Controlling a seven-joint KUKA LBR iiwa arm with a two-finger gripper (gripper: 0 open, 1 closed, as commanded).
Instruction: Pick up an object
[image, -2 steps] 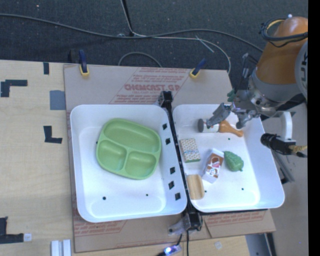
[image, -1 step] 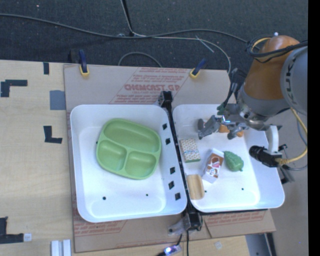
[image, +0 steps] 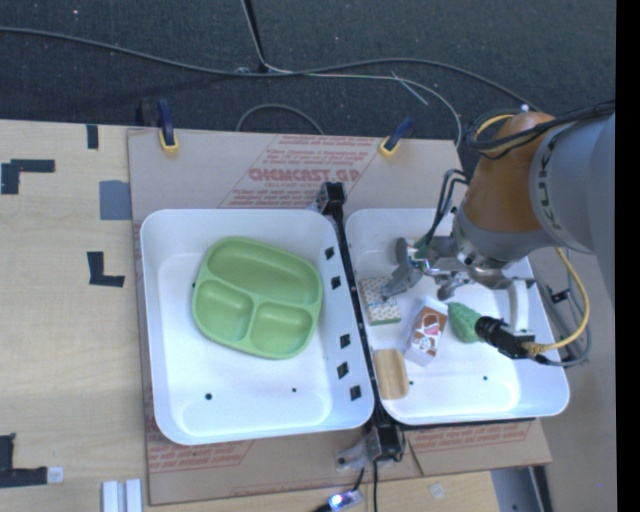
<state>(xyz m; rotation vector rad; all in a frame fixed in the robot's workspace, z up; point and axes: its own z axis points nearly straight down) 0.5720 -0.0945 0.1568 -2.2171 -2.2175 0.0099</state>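
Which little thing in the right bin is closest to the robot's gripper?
The checkered patterned packet, right below the gripper. The red-and-white carton, green toy and tan wooden block lie farther away.

Robotics laboratory test bench. Evidence: a grey industrial arm with an orange band (image: 520, 190), two shallow white plastic bins (image: 160, 300) on a clamped brown cardboard sheet (image: 290, 170), black tape markers (image: 100, 268), and loose black cables (image: 260, 50).

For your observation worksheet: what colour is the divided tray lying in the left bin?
Light green, seen clearly in the camera view: the divided tray in the left bin.
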